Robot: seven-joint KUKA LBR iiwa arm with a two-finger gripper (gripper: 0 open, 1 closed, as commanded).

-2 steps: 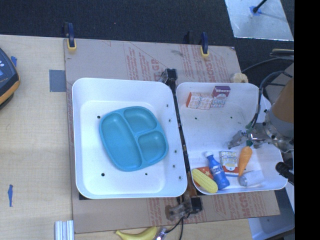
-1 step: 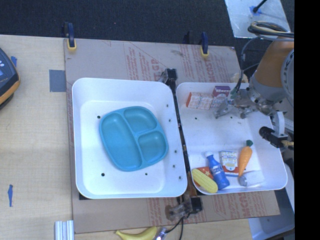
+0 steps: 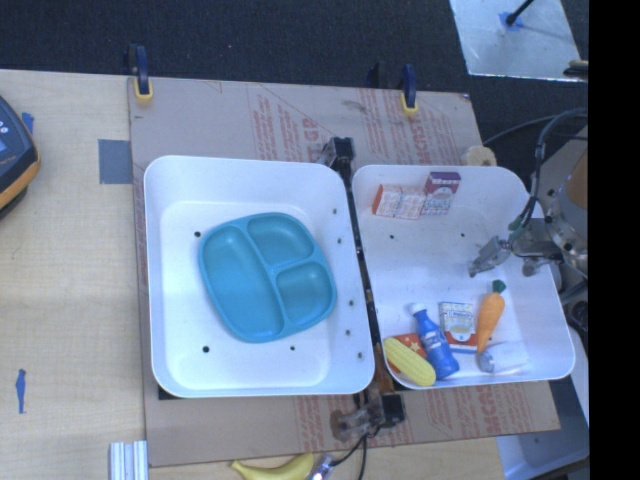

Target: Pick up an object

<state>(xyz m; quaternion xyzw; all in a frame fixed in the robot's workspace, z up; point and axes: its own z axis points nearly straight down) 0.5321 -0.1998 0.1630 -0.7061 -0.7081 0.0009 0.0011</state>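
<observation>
The arm (image 3: 565,218) enters from the right edge and reaches over the right rim of the right bin (image 3: 460,258). The gripper (image 3: 492,258) sits low above the bin's right half, pointing left. Finger state: cannot tell; nothing is visible between the fingers.

Objects in the right bin lie in two groups. Along the near rim: a corn cob (image 3: 410,361), a blue bottle (image 3: 434,342) just beside it, a small carton (image 3: 457,321), and a carrot (image 3: 489,316) nearest the gripper, just below it. Near the far rim: a flat packet (image 3: 399,203) and a small box (image 3: 440,190). The bin's centre is bare white floor.

The left bin (image 3: 175,268) holds a blue divided tray (image 3: 266,275), set at a tilt to the bin walls.

Both bins rest side by side on a cardboard sheet (image 3: 250,118) fixed with two clamps (image 3: 142,73) at its far edge. The sheet lies on a wooden bench (image 3: 60,298). A banana (image 3: 272,465) lies at the near edge of the bench. Dark floor (image 3: 250,18) lies beyond.
</observation>
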